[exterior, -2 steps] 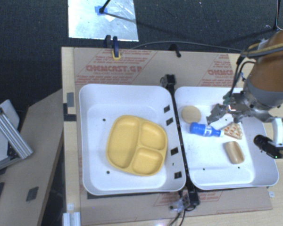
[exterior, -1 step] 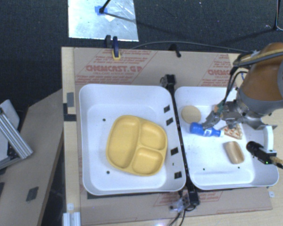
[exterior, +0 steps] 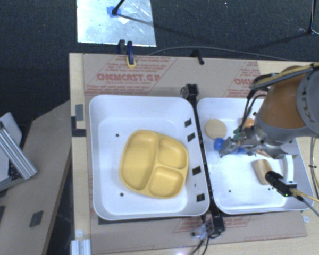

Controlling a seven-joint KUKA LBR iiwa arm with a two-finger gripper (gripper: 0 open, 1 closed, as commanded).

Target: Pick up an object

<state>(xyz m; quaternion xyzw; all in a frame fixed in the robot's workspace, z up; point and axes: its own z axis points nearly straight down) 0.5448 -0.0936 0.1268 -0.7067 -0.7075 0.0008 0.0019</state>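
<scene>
In the right bin (exterior: 239,195) lie a round tan disc (exterior: 215,127), a small blue object (exterior: 219,144) just below it, and a tan cylinder-like piece (exterior: 261,169) further right. My gripper (exterior: 233,145) hangs low over the bin, right beside the blue object and reaching toward it from the right. Whether it touches the blue object is unclear. A bit of orange (exterior: 248,123) peeks out behind the wrist, partly hidden by the arm.
The left bin (exterior: 109,116) holds a yellow divided plate (exterior: 154,163). A black divider (exterior: 198,142) runs between the bins. Black cables (exterior: 287,187) trail from the arm across the right bin's lower right corner.
</scene>
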